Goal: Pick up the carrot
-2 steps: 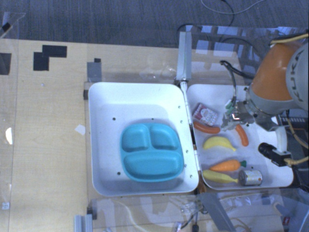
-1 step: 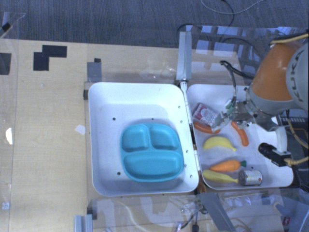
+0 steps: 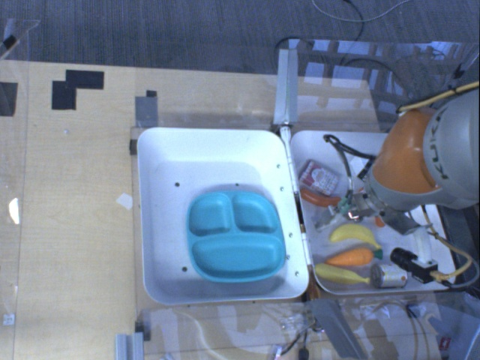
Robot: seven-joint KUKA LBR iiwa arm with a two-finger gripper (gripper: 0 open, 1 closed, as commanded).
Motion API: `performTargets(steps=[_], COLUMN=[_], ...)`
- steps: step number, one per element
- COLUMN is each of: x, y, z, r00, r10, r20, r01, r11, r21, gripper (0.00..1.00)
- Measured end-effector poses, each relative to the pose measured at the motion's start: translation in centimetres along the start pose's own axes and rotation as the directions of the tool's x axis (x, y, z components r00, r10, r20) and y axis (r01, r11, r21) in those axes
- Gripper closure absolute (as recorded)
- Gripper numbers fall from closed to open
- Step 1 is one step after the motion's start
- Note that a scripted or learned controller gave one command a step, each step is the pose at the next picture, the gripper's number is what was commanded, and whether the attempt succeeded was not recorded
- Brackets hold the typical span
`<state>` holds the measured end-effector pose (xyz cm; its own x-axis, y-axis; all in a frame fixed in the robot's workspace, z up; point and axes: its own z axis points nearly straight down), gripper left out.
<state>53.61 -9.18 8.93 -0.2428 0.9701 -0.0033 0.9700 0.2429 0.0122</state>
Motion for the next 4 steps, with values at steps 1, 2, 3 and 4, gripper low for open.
performTargets(steps=[1,2,3,4], x=[-1.0,-1.0,-0.4,-0.4], y=[-4.8,-4.8,-3.1,-2.7], z=[-0.1,-0.1,0.0,-1.2], r00=[0.998,0.998,0.979,0.980], r10=[-0.068,-0.068,0.204,0.200], r20=[0.003,0.003,0.001,0.001], r01=[0.068,0.068,-0.204,-0.200], r11=[0.998,0.998,0.979,0.980], r21=[-0.003,-0.003,0.002,-0.006], gripper=[0.00,0.00,0.00,1.00])
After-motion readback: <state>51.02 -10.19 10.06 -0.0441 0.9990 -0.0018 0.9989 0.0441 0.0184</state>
